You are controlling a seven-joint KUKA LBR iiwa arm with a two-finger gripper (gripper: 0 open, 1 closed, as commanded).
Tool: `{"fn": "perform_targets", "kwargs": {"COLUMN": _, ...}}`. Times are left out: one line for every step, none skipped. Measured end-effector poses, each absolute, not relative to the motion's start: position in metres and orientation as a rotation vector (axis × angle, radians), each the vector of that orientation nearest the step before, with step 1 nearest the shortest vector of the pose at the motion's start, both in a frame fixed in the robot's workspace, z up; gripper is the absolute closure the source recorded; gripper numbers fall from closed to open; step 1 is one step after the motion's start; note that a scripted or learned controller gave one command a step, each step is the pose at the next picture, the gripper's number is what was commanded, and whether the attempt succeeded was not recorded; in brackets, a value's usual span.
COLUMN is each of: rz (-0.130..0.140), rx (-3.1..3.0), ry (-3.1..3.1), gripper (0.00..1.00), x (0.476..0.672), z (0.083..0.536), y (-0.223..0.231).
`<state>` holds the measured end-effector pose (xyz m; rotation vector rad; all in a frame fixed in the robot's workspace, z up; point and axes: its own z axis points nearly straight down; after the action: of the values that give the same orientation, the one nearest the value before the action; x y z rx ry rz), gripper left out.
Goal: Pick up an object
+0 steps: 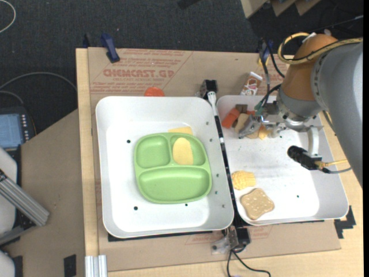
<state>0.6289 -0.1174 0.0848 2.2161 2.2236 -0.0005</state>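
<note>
hand (252,127) low over right bin (323,203)

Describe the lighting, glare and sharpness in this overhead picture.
Camera view: even, soft light, with faint shadows under the green plate; the white bins look bright but keep their edges; the arm at right is large and soft; the small items near the gripper blur together.

Grey arm (343,79), orange wrist band (300,77)
</note>
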Motion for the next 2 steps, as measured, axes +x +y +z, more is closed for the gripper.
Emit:
{"fn": "perform_targets", "kwargs": {"rz": -0.002, "rx": 2.219, "ry": 2.223, "gripper": 1.0, "x": 0.627, "z": 0.095, "y": -0.116}}
{"fn": "perform_targets", "kwargs": {"rz": 0.014, "rx": 2.213, "ry": 2.216, "gripper": 1.0, "x": 0.565, "z": 0.255, "y": -0.096}}
